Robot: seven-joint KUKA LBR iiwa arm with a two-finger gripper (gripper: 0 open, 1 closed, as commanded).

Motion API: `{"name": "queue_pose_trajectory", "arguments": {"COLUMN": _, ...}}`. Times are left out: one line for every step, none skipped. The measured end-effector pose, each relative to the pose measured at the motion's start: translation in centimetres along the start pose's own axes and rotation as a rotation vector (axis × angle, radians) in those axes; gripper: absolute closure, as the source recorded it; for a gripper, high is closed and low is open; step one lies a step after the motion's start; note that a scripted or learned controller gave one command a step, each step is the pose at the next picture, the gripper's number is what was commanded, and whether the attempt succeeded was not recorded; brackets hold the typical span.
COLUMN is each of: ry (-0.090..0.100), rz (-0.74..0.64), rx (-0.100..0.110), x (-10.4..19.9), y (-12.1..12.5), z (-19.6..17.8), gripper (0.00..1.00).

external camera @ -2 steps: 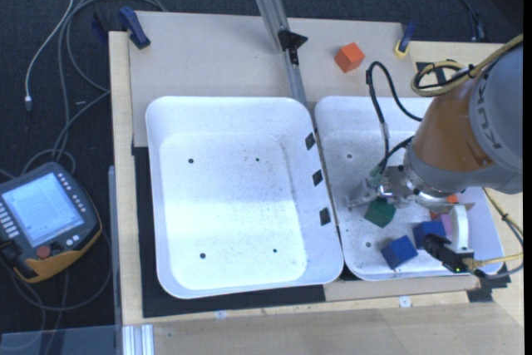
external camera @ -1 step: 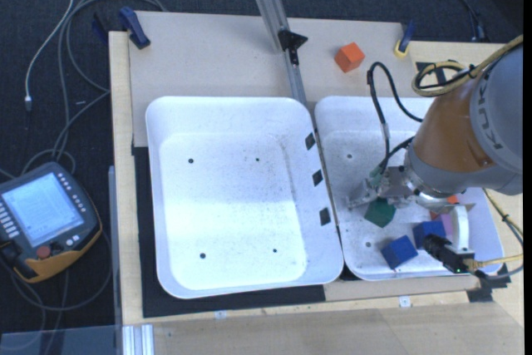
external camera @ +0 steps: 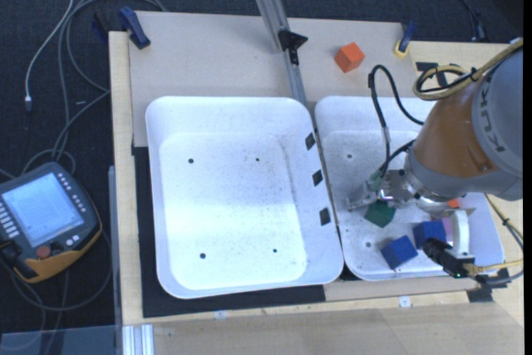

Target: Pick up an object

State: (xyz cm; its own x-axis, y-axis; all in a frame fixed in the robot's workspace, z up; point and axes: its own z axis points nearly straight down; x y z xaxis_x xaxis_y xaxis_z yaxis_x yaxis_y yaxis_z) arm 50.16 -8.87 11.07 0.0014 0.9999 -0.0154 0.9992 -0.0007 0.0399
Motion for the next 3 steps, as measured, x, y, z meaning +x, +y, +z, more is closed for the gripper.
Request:
{"name": "queue_pose_trajectory", "arguments": {"ry": 0.003, "rz": 0.000, "rx": 0.007, "x": -0.2, "y": 0.3, "z": 0.1, "gripper": 0.00}}
{"name": "queue_pose_trajectory", "arguments": {"ry": 0.004, "rz": 0.002, "rx": 0.015, "x": 0.1, "y": 1.8, "z": 0.1, "gripper": 0.00}}
{"name": "queue_pose_trajectory", "arguments": {"ry": 0.002, "rz": -0.001, "rx": 0.000, "x": 0.2, "y": 0.4, "z": 0.0, "gripper": 0.00}}
